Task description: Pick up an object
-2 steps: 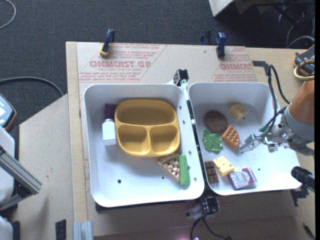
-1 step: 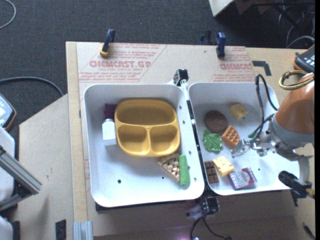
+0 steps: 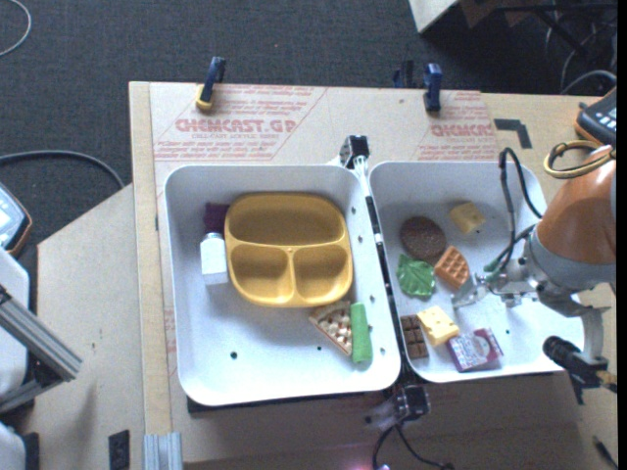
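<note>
— Two bins sit side by side on the tabletop, and the gripper hangs low in the right bin, reaching in from the right. Which piece is nearest?

— I'd say the waffle, just beside the fingertips, up and to the left. The cheese wedge lies a little below and left of them, near too.

— Is anything held?

— No. Nothing sits between the fingers; they look slightly apart, though they are small and partly blurred.

— How does the waffle lie?

— Tilted, a corner pointing towards the gripper. The green leaf touches its left side, and the brown cookie is just above that.

— Room to move?

— Tight to the left, where the pieces crowd. The floor under the arm is bare, and the red packet rests near the front wall, so a short shift up-left seems the likely call.
</note>
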`<state>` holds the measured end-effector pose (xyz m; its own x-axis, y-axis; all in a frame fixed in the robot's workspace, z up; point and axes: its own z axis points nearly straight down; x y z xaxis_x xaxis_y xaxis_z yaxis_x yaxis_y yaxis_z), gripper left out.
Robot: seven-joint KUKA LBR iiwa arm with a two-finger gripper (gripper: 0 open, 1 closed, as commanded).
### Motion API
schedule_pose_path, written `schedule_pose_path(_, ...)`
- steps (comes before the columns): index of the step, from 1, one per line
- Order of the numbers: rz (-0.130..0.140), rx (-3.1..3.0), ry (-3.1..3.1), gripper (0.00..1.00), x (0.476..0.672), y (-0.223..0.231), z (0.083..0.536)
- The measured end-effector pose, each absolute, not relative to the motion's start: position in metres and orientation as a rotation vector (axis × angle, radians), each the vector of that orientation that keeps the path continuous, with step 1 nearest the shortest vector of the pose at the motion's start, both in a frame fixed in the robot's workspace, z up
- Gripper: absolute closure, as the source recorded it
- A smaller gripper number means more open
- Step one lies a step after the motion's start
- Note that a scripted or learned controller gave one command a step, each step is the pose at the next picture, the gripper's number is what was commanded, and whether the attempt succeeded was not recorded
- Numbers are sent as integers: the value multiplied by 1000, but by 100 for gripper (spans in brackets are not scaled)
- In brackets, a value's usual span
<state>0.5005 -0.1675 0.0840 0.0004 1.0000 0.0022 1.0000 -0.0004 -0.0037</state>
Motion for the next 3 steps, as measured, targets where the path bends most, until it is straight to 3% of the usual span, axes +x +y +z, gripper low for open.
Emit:
schedule_pose_path(1, 0, -2222, -2219, 100, 501, -168, 95)
schedule_pose_path(3, -5, -2225, -2229, 100, 504, -170, 222)
